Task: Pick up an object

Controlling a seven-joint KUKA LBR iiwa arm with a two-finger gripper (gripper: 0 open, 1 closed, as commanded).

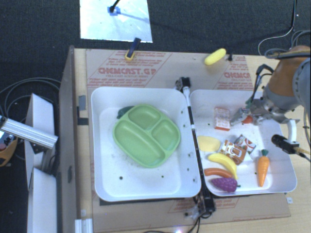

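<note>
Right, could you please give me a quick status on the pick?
Pincer low in the right white bin, beside the small red-and-white packet. Nothing seen between its fingers. Orange toy carrot and yellow banana untouched nearby.

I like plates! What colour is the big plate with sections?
Light green; the divided plate shows clearly in the camera view, in the left bin.

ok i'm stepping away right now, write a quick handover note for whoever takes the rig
Pincer: low over the right bin, next to the small orange-and-white packet; nothing visibly held, finger state unclear.
Right bin: packet, yellow slice, banana, snack wrapper, sausage, purple grapes, carrot.
Left bin: green divided plate.
Yellow piece lies outside the bins on the bench.
Done: no pick yet.
Left: grasp and lift one object.
</note>
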